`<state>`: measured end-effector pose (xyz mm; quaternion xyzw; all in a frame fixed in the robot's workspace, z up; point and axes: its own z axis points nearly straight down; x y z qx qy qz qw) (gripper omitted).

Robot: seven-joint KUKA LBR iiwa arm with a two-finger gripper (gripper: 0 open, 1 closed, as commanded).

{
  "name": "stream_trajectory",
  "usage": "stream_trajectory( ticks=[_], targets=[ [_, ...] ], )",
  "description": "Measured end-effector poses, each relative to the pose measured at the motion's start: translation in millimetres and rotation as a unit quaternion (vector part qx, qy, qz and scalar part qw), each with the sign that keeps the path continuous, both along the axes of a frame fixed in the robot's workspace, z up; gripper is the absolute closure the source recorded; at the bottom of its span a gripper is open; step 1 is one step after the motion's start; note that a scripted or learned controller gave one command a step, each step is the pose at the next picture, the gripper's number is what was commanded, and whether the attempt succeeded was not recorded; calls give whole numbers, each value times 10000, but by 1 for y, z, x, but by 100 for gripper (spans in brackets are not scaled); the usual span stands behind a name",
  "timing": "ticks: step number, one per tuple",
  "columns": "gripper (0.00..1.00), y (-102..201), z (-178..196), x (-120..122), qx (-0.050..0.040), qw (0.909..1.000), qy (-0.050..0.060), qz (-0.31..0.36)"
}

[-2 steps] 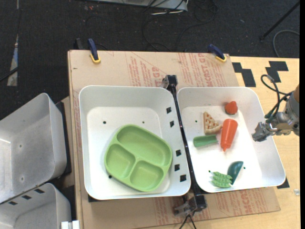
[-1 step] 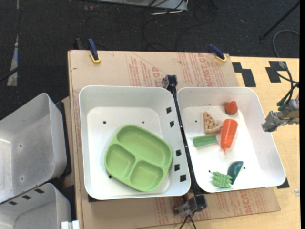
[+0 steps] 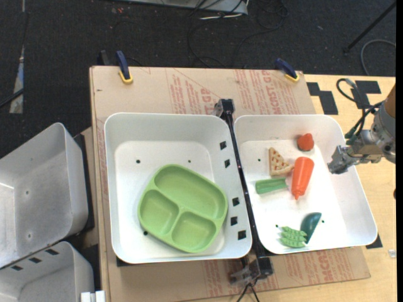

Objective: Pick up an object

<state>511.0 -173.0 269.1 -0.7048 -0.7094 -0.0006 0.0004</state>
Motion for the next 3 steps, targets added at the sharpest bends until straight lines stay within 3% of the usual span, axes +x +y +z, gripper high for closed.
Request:
stream_trajectory(
  ticks=[3],
  targets=[
    [100, 164, -22, 24, 1, 10000, 3, 7]
  ],
)
